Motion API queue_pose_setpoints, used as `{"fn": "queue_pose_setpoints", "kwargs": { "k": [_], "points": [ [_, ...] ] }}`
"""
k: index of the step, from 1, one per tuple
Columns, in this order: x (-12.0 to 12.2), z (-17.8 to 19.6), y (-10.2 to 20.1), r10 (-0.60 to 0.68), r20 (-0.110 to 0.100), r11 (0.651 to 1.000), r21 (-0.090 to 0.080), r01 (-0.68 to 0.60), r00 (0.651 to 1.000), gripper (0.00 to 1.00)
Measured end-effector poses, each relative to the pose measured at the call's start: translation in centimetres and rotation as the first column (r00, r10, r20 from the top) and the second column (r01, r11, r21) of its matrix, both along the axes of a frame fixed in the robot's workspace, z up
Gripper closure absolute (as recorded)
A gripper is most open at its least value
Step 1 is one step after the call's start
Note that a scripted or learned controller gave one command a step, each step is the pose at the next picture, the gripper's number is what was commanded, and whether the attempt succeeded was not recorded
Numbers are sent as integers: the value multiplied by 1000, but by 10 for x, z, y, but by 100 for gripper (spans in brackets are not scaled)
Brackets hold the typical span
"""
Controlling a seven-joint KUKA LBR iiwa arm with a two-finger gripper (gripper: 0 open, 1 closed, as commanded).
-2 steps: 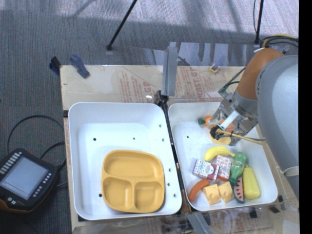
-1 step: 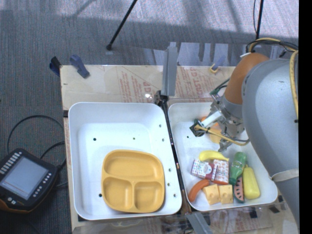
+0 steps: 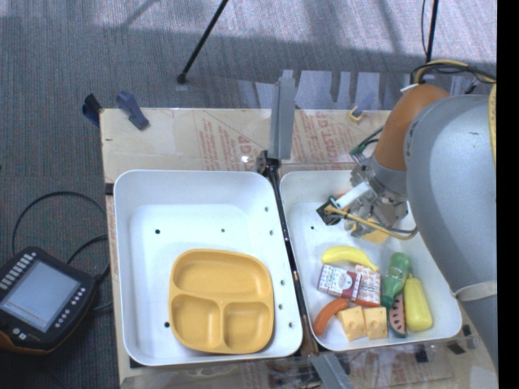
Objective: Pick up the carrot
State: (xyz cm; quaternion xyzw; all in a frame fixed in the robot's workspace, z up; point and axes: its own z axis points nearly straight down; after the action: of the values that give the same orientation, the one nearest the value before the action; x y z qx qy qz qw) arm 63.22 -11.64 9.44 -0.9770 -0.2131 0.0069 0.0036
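The carrot [image 3: 328, 316] is a small orange stick lying at a slant in the front left of the right bin [image 3: 302, 209]. It rests just left of two cheese blocks [image 3: 363, 322] and below a small printed carton [image 3: 349, 282]. The gripper [image 3: 376, 219] hangs over the back of the right bin, well behind the carrot and apart from it. A pale yellow thing [image 3: 376, 236] peeks out right under the gripper, and I cannot make out what it is.
The right bin also holds a banana [image 3: 347, 256], a green bottle [image 3: 396, 276], a yellow bottle [image 3: 418, 304] and a watermelon slice [image 3: 397, 318]. In the left bin [image 3: 138, 217] lies a yellow divided plate [image 3: 220, 301]. The grey arm [image 3: 458, 185] covers the right bin's right side.
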Motion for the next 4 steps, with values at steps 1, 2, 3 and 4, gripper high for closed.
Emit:
{"fn": "queue_pose_setpoints", "kwargs": {
  "k": [1, 2, 3, 4],
  "points": [
    [0, 0, 0, 1, -1, 1000, 0, -1, 1000, 0],
    [-8, -7, -63, -223, 10, 975, -1, 223, 975, 0],
    [0, 13, -16, -221, 11, 975, 0, 221, 975, 0],
    [1, 14, -4, -223, 9, 975, -3, 223, 975, 0]
  ]
}}
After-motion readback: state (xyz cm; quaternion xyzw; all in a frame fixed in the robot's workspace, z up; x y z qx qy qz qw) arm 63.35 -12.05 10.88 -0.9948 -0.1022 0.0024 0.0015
